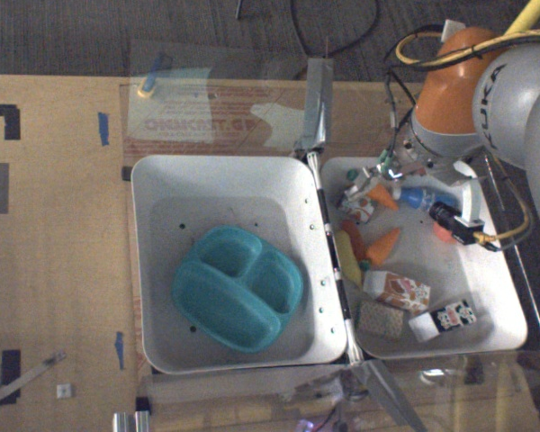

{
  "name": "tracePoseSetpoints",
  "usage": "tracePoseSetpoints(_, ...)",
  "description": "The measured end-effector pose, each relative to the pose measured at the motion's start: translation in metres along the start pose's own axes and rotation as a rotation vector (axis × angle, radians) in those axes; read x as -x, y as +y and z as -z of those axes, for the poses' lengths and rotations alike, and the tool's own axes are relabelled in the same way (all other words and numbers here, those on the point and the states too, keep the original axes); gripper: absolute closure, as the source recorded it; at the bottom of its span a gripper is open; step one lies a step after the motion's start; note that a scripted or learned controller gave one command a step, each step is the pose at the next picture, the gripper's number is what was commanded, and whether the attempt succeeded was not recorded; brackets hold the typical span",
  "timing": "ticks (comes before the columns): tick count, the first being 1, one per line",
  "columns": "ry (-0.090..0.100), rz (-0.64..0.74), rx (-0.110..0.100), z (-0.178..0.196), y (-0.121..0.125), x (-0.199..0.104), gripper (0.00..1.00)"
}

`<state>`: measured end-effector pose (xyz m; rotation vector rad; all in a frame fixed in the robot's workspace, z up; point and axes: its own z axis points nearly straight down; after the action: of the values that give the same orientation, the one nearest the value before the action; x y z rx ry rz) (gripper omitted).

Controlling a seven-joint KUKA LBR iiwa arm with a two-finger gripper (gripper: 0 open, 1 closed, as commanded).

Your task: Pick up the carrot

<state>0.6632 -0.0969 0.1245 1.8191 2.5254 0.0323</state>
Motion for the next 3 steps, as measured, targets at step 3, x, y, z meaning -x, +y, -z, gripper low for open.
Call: tracePoseSetpoints(3,0.042,0.093,-0.011,-0.012,0.003,0.043,0.0)
